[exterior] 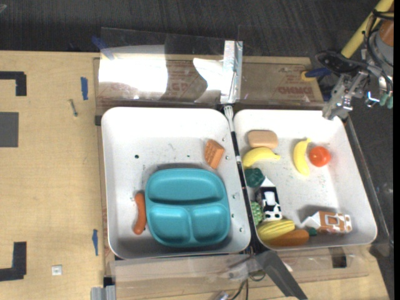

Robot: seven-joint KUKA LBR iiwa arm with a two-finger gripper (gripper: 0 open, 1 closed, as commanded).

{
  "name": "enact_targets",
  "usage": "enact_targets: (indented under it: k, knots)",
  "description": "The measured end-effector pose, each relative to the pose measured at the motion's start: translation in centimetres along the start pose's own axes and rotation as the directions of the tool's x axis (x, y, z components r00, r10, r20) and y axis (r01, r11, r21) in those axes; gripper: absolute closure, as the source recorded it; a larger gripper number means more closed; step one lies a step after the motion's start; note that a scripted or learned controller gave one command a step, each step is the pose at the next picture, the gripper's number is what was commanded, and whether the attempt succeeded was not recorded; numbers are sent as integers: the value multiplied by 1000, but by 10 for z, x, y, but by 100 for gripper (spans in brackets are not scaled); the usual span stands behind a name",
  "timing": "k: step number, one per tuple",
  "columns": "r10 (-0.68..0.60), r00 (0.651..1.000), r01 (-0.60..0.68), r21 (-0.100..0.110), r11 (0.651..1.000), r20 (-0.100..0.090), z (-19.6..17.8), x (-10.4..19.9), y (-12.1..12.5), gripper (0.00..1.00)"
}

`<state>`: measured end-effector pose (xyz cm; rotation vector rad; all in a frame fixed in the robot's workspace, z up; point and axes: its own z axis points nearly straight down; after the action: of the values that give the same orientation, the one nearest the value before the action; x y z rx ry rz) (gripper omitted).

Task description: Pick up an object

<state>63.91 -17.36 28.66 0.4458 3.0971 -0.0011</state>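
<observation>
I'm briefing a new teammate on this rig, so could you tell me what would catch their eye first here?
The big teal divided tray dominates the left bin. The right bin is a bright clutter of toy food, notably a yellow banana touching a red tomato. The gripper hangs over that bin's far right corner.

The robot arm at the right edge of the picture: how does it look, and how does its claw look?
A small part of it shows at the upper right. The claw is a slim, pale grey metal piece above the right bin's far corner. Behind it sits darker grey hardware with black cables looping around it. A yellow bar runs aslant above. The picture is too blurred for markings.
</observation>
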Motion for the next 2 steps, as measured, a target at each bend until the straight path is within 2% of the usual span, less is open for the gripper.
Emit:
enact_targets:
  k: [1,2]
  knots:
    - [52,999,-52,-1,999,-13,45,-9,42,100]
    - [89,996,-89,0,996,-10,60,4,72,100]
